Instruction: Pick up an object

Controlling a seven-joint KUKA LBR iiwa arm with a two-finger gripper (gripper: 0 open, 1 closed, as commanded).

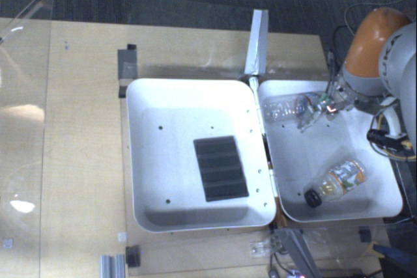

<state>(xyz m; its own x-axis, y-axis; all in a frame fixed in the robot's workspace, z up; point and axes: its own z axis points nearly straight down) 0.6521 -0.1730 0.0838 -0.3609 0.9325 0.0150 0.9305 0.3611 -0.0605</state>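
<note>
The arm reaches in low over the right bin [391, 205], its claw [324, 105] down at the far wall beside a clear bottle [287, 108] lying there, likely its target. I cannot tell if the claw is clenched. A second bottle [335, 182] lies nearer. The left bin [150, 140] holds a black pad [221, 168].
</note>
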